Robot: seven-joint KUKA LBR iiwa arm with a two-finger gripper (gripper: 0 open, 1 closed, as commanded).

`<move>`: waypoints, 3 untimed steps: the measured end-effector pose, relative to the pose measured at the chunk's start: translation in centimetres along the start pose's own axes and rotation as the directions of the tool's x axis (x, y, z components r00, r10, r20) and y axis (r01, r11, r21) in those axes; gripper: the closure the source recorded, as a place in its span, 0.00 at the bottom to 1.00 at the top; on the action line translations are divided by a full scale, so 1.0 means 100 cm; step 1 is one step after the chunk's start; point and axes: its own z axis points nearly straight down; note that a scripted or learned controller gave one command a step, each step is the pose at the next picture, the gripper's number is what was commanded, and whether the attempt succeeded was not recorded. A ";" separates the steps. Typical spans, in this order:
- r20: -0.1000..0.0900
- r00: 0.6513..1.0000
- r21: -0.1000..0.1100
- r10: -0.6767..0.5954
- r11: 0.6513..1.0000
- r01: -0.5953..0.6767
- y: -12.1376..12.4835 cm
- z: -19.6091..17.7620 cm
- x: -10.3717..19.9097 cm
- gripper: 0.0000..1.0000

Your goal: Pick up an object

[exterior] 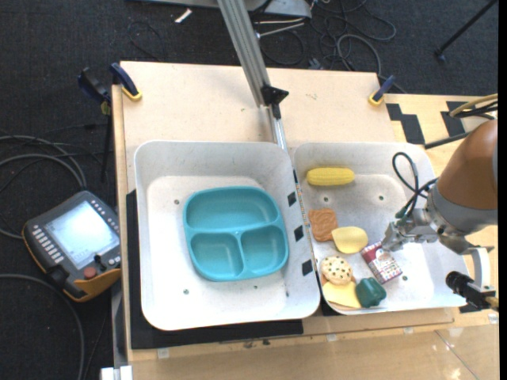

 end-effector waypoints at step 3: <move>0.004 1.000 0.005 0.000 1.000 0.000 -0.004 -0.139 -0.011 1.00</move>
